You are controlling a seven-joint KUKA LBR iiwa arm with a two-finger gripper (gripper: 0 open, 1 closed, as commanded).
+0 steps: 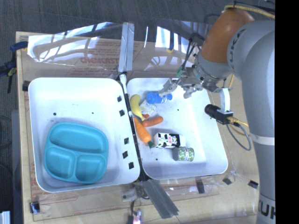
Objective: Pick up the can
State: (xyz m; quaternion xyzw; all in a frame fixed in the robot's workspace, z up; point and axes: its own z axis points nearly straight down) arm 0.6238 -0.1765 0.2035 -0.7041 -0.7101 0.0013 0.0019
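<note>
1. Two white bins sit side by side on the bench; the left bin (37, 125) holds a blue divided tray (76, 152).
2. The can (184, 154) lies on its side near the right bin's (205, 139) front edge, just beside a cow-print carton (167, 140).
3. The jaws (180, 88) hang open over the bin's rear, gripping nothing, near a blue bottle (156, 97).

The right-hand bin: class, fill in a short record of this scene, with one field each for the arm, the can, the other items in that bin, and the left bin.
arm: gripper over the far part of the right bin, close to the blue object
can: green can lying on its side near the front of the right bin, apart from the gripper
other items: banana, carrot, sausage, black-and-white carton
left bin: left bin holds a blue divided tray
</note>
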